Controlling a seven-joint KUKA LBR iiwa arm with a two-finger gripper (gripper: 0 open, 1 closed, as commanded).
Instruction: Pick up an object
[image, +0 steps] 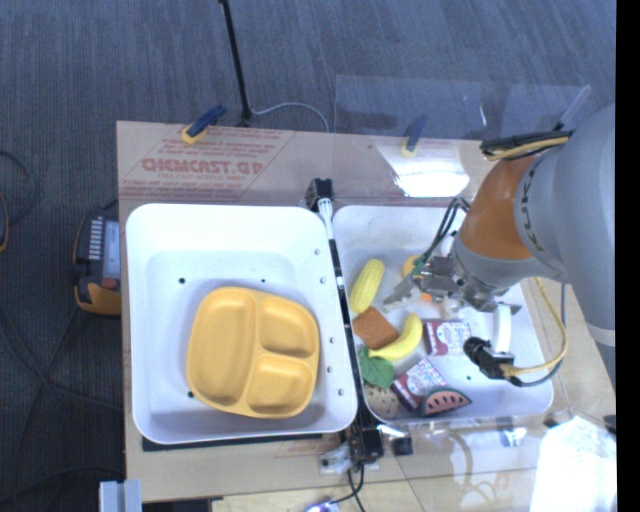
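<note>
two shallow white bins side by side on a brown bench board (200, 165). left bin (150, 260) roomy, bearing a yellow divided tray (255, 350) tilted toward its near right corner, wide bare floor along left and far walls. right bin (520, 395) crowded: corn cob (367, 283) near the dividing wall, orange-brown block (374, 327) touching a banana (401, 340), green piece (377, 370), watermelon slice (446, 402) and packets by the near rim. gripper (432, 277) low over the right bin's middle, just beside the corn; cannot tell its opening. dark carpet (100, 60) around.
</note>
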